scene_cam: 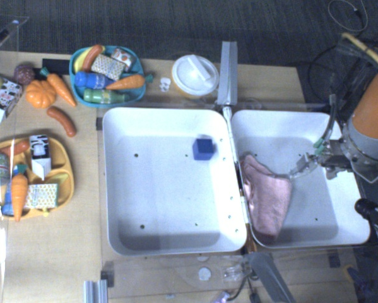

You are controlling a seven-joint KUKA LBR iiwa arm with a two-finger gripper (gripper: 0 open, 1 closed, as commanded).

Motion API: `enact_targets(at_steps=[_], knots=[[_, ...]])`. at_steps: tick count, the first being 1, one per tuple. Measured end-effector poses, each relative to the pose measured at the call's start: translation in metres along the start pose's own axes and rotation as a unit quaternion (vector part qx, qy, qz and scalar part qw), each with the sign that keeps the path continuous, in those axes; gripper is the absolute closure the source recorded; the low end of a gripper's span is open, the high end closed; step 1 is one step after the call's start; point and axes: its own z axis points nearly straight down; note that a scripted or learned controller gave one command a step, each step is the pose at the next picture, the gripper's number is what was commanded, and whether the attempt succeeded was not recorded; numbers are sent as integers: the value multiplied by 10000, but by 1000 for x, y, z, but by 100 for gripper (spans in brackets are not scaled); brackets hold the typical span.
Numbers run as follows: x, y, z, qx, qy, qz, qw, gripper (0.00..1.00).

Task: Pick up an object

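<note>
A pink cloth (266, 197) lies crumpled along the left side of the right bin (340, 223). Its upper right corner reaches up toward my gripper (297, 170), whose tip is right at that corner; whether it touches the cloth is unclear. The grey arm with its orange band (372, 111) comes in from the right, above the bin's far right side. A small blue cube (204, 148) rests on the floor of the left bin (144, 207), near its upper right part and away from the gripper.
A metal divider post (226, 74) stands behind the seam between the bins. On the bench are a white lidded bowl (195, 74), a blue basket of toy food (108, 76), a yellow tray of toy food (31, 177) and loose toy vegetables (50, 95). Cables hang at the right.
</note>
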Motion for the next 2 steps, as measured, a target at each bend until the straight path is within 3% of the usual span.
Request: enact_targets(at_steps=[1,2], knots=[[23,12,138,-43,-9,-626,9980,0],[5,84,144,-88,-20,-304,9995,0]])
